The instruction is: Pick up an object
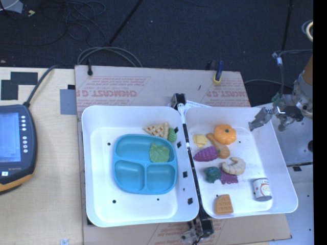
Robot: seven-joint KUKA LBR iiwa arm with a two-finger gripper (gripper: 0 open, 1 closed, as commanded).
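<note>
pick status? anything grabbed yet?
Done: nothing looks picked. The gripper sits at the right bin's upper right rim with nothing between its fingers. In hand: the approach only. Left: choose and grasp an item, such as the orange pumpkin, the purple grapes or the small can, all lying in that bin.

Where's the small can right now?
The can lies in the right bin, near its lower right corner, right of the shrimp and up-right of the orange cracker.
</note>
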